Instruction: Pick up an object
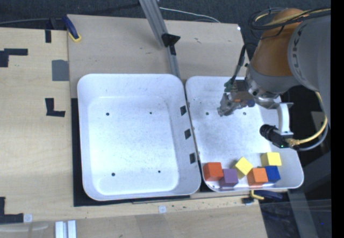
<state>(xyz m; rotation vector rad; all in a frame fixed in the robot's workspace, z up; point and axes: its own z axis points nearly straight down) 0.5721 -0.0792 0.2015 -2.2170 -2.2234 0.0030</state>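
Six small, matte, hard-edged blocks crowd the near edge of the right bin [215, 92], a shallow white tray with rounded corners and a speckled floor: an orange cube [213, 170], a purple cube [230, 177], a tilted yellow cube [243, 165], a second orange cube [257, 175], a blue cube [272, 173] and a yellow block [271, 158]. Farther back the claw [228, 106] hangs over the same bin, well apart from them; its opening cannot be told. The left bin [91, 92] sits alongside on the pale wooden worktop [113, 43].
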